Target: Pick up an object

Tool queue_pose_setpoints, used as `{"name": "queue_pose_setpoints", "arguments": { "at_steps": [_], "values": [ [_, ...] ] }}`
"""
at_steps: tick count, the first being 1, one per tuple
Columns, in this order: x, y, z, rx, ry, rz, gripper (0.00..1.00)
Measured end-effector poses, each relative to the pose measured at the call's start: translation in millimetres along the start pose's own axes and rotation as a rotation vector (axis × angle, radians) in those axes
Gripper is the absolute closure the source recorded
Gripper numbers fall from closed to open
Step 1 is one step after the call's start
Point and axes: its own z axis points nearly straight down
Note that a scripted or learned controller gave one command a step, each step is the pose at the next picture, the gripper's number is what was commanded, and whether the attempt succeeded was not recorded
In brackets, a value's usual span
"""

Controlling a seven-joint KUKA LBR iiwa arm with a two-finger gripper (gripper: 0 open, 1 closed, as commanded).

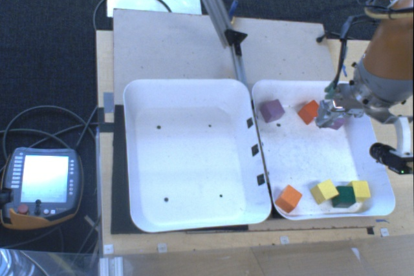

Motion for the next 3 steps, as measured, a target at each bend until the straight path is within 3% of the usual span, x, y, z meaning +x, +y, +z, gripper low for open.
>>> {"name": "queue_pose_setpoints", "arguments": {
  "at_steps": [3],
  "values": [
    [151, 65, 22, 0.004, 0.003, -0.004, 1.00]
  ]
}}
